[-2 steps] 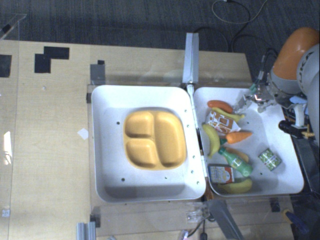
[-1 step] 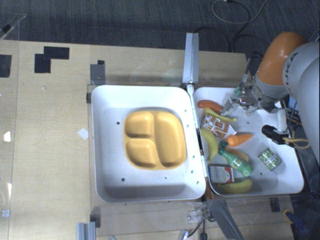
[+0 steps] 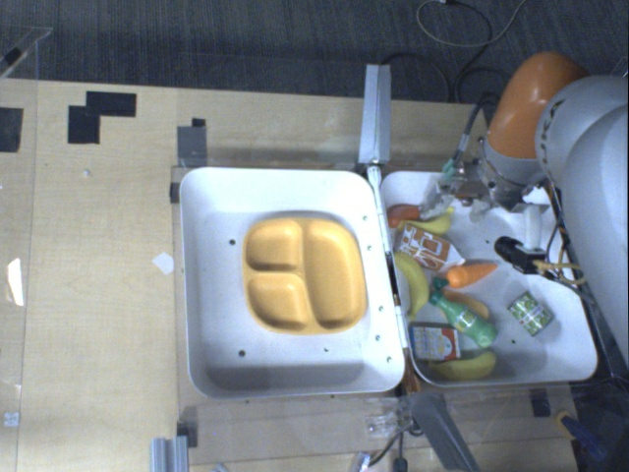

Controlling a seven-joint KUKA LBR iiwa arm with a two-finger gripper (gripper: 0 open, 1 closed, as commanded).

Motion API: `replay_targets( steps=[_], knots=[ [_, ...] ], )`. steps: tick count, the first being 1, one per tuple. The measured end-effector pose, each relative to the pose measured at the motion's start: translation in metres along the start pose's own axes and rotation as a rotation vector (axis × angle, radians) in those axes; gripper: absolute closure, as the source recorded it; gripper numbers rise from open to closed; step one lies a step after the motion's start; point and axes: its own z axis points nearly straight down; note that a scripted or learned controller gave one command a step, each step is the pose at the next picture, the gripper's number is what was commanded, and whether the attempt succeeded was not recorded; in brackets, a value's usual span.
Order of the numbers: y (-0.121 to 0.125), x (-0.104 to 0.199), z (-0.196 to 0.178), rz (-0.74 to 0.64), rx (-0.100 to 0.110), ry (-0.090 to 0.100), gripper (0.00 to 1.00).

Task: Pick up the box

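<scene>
On the left of the worktop (image 3: 88,264), black tape shapes (image 3: 98,111) mark the pale wood near the far edge, and a clear panel's edge crosses the far left corner. Next comes the left bin (image 3: 206,342), a shallow white tray holding a yellow three-compartment plate (image 3: 303,271) that lies flat near its middle. A grey metal post (image 3: 374,116) stands at the far side between the two bins.

The right bin (image 3: 565,357) is crowded. Along its left side lies a banana (image 3: 414,281), running front to back. Touching the banana's far end is the box (image 3: 428,247), a small orange and white carton lying flat at a tilt in the far left part of this bin. Just right of the box lies a carrot (image 3: 470,274), its tip pointing right. Below the carrot a green bottle (image 3: 462,320) lies on its side, and beside it, near the front wall, sits a small red and white carton (image 3: 433,342) with a second banana (image 3: 465,366) along the front edge. Further right, a small green packet (image 3: 531,313) rests apart on the bare bin floor.

The gripper (image 3: 442,197) hangs over the far left corner of the right bin, just beyond the box and apart from it; whether it is released or clenched cannot be told. The grey arm with its orange band (image 3: 526,101) reaches in from the right.
</scene>
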Motion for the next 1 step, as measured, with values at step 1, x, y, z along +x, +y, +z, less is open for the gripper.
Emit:
replay_targets(
  steps=[1],
  knots=[
    [-0.0434,-0.0612,-0.0013,-0.018,0.0,-0.003,0.0]
  ],
)
